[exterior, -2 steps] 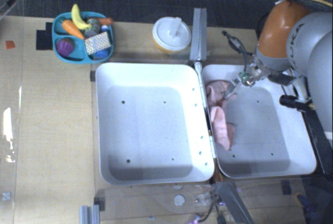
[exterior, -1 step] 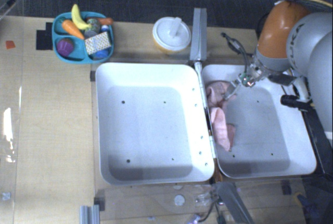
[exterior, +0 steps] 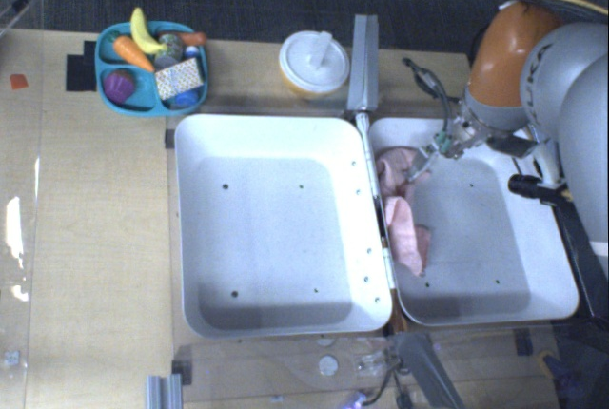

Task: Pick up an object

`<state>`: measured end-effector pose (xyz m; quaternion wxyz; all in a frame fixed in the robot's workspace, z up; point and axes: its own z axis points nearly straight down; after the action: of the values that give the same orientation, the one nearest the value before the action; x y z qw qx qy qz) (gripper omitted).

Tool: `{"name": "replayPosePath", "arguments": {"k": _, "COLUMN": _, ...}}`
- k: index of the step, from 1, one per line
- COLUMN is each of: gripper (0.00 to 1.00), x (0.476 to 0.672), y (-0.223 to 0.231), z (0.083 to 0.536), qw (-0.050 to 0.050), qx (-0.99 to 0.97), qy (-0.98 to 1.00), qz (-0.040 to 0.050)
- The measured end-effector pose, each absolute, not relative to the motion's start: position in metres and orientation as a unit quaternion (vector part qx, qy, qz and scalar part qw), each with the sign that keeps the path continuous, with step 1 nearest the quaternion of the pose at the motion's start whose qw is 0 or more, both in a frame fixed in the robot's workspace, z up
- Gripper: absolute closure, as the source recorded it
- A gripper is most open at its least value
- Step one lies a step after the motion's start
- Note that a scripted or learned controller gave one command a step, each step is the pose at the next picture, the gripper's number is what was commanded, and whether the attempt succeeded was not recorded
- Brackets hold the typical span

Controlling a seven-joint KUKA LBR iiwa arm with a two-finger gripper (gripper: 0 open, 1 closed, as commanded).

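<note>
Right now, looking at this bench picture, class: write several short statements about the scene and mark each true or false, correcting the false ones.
1. The pink cloth lies in the right bin. True.
2. The gripper hangs over the left bin. False: it is over the right bin, near the cloth's upper end.
3. A blue tray of toy food sits beyond the left bin. True.
4. The white lidded cup stands inside the right bin. False: it stands on the bench beyond the bins.
5. The cloth lies against the right bin's left wall. True.
</note>
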<state>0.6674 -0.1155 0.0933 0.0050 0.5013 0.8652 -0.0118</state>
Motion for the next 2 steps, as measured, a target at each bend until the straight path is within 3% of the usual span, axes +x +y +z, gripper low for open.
{"name": "replayPosePath", "arguments": {"k": 1, "gripper": 0.0, "x": 0.658, "y": -0.107, "z": 0.093, "qw": 0.01, "qx": 0.473, "qy": 0.881, "qz": -0.0036}}
{"name": "replayPosePath", "arguments": {"k": 2, "gripper": 0.0, "x": 0.602, "y": -0.128, "z": 0.095, "qw": 0.005, "qx": 0.478, "qy": 0.878, "qz": 0.0018}}
